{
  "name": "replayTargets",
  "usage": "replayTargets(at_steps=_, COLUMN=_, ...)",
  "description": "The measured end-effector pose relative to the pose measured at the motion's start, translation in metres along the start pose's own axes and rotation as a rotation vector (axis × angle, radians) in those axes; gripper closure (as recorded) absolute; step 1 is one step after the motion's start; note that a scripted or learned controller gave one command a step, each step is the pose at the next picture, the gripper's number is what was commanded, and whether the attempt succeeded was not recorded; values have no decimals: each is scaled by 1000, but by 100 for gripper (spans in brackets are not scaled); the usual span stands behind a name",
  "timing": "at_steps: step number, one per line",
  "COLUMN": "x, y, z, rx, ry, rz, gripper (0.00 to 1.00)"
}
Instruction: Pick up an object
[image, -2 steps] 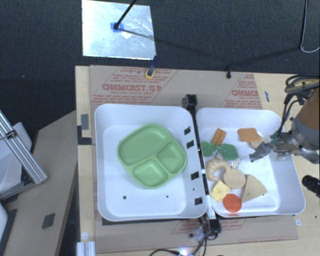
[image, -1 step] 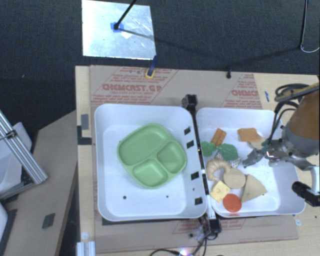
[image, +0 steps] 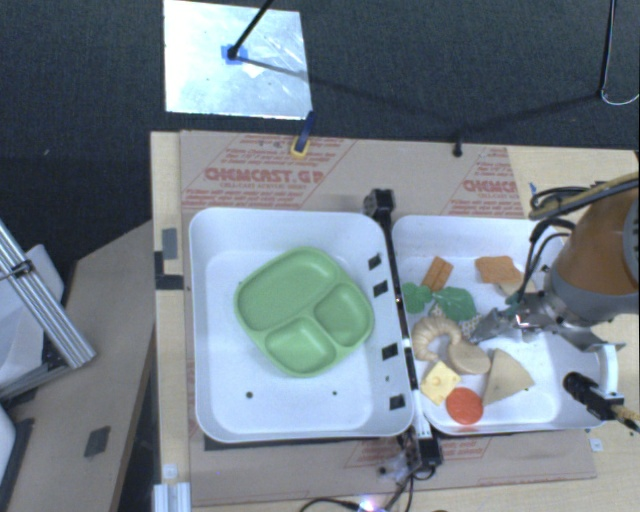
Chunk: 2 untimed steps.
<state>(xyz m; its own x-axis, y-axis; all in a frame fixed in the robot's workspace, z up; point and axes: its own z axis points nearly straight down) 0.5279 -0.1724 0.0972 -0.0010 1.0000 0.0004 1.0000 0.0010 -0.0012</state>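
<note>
The gripper (image: 487, 325) is hovering low in the right bin (image: 540, 415), at 3 o'clock of the croissant (image: 436, 335); I cannot tell its state.

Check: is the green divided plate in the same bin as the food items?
No, the green divided plate lies alone in the left bin.

Green divided plate (image: 305, 311) in left bin (image: 215, 250). Brown cardboard sheet (image: 270, 170) under both bins. Shiny foil square (image: 237, 58) on dark floor behind bench.
</note>
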Motion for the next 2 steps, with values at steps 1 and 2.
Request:
replayTargets(at_steps=1, x=0, y=1, z=13, rx=-1, ry=0, rz=0, gripper=0)
replayTargets(at_steps=2, x=0, y=1, z=2, rx=-4, ry=-1, rz=0, gripper=100)
